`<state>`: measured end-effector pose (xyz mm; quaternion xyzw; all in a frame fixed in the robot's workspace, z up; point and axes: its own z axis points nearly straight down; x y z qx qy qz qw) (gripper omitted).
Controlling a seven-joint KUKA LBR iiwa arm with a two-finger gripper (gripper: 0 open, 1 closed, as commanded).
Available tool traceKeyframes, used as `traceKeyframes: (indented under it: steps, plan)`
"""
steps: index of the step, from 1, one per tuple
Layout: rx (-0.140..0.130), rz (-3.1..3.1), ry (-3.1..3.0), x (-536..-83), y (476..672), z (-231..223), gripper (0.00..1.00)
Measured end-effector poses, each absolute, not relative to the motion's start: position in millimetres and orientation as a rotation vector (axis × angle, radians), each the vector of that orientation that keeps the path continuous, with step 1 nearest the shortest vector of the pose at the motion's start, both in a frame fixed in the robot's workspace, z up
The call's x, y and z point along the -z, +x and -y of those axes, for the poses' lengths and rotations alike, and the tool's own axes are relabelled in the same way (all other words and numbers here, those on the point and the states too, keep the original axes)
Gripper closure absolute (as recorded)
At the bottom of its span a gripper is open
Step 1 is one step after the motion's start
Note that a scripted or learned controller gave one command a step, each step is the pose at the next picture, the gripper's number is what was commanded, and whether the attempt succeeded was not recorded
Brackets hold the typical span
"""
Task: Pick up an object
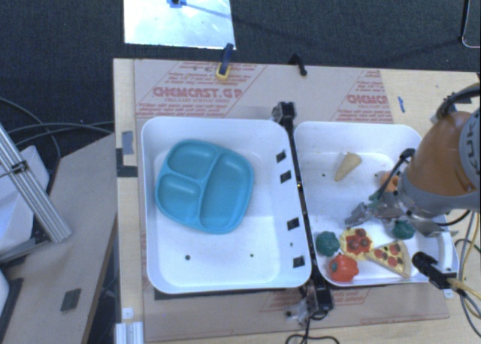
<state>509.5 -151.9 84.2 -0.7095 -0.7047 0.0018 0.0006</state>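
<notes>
Pizza slice lies pointing left; jaws' state I cannot tell.

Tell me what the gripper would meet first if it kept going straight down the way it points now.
Probably the bare white floor of the right-hand shallow bin. The gripper hangs just above the round toy pizza with red toppings, which is the nearest thing. Depth is unclear from this slanted view.
</notes>
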Motion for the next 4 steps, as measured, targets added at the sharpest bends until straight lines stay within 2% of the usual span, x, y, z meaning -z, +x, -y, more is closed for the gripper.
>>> traceKeyframes:
  steps: [1,2,3,4]
  plan:
    - [0.015,2.228,-2.22,-148.7,541.4,202.2,0.0]
    - [0.003,2.232,-2.216,-85.9,672.6,204.5,0.0]
    - [0.0,2.22,-2.222,-106.5,607.1,206.8,0.0]
    - [0.005,2.233,-2.218,-85.0,669.2,205.5,0.0]
